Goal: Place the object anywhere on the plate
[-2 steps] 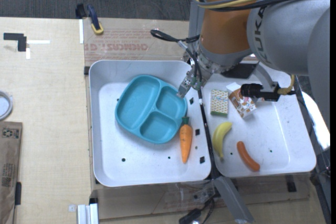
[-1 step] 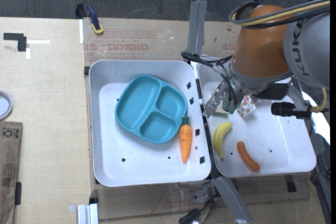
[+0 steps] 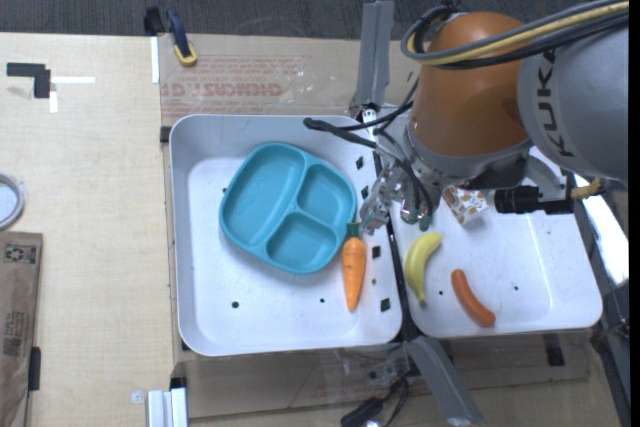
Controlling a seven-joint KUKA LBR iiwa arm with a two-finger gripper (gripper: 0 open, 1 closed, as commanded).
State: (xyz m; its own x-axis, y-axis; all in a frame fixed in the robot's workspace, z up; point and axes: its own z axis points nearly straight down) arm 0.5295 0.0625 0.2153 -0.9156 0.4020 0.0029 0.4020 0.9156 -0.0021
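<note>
1. While the grey arm with its orange band (image 3: 470, 80) reached in from the right, its two-finger gripper (image 3: 392, 205) hung over the seam between the two shallow white bins, just right of the plate's right edge and above the carrot's leafy top.
2. Whether the claw was spread or pressed together could not be told, since the metal parts at the wrist blurred together; nothing was seen between them.
3. The left white bin (image 3: 200, 305) held a light-blue plastic plate with three compartments (image 3: 287, 206), lying tilted in the bin's upper middle; all three compartments showed bare blue surface.
4. An orange toy carrot with a small green top (image 3: 353, 272) lay on the left bin's floor, just beside the plate's lower right rim, its green end near the rim and its tip pointing toward the bin's near wall. It lay off the plate.
5. The right white bin (image 3: 560, 310) held a yellow toy banana (image 3: 420, 261), lying close to the dividing wall, and an orange-red sausage-shaped toy (image 3: 472, 298), lying slantwise to the banana's right, apart from it.
6. A small white patterned packet (image 3: 466, 203) lay in the right bin's upper part, below the arm's orange band.
7. Both bins rested on a pale wooden bench (image 3: 80, 175).
</note>
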